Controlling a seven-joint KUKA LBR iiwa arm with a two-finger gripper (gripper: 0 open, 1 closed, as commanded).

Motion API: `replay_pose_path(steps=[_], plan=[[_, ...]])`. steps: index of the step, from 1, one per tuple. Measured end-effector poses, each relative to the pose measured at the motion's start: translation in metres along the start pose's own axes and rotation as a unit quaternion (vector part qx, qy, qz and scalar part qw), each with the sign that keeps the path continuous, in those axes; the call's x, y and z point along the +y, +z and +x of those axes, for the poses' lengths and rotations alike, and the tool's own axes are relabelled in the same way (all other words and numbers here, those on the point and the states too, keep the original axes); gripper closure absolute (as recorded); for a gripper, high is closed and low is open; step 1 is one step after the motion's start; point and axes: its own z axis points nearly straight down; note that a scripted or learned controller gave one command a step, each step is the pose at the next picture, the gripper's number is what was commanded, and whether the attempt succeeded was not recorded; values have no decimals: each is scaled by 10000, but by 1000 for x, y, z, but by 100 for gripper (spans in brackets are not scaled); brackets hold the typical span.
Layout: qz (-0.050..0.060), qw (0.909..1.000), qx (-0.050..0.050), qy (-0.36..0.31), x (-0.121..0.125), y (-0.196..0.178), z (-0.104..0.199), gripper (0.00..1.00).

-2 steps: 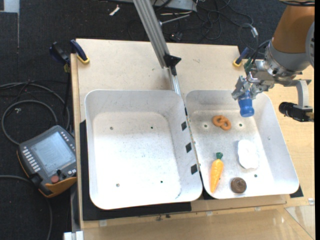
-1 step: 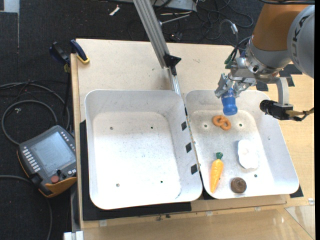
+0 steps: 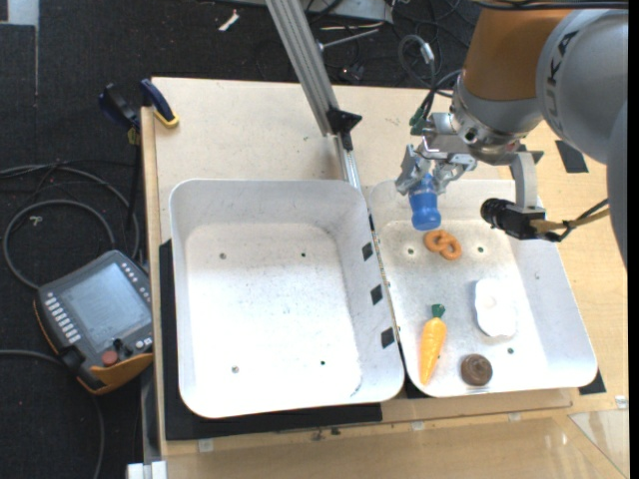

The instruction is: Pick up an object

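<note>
A: What lies nearest, low in the frame?
B: In the right bin (image 3: 559, 362), a brown disc (image 3: 476, 369), a carrot (image 3: 431, 345), then a white lump (image 3: 495, 307).
A: Farther up?
B: An orange pretzel (image 3: 443, 244); above it the jaws (image 3: 431, 180) pinch a blue bottle (image 3: 425, 208), upper right of centre.

Bright even overhead light, soft shadows, sharp focus, white bins (image 3: 270, 198) slightly glaring.
</note>
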Motion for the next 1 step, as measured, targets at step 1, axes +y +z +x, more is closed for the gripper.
replay_pose_path(steps=[1], plan=[[-1,10000,-1,-3,0,-1,58,100]])
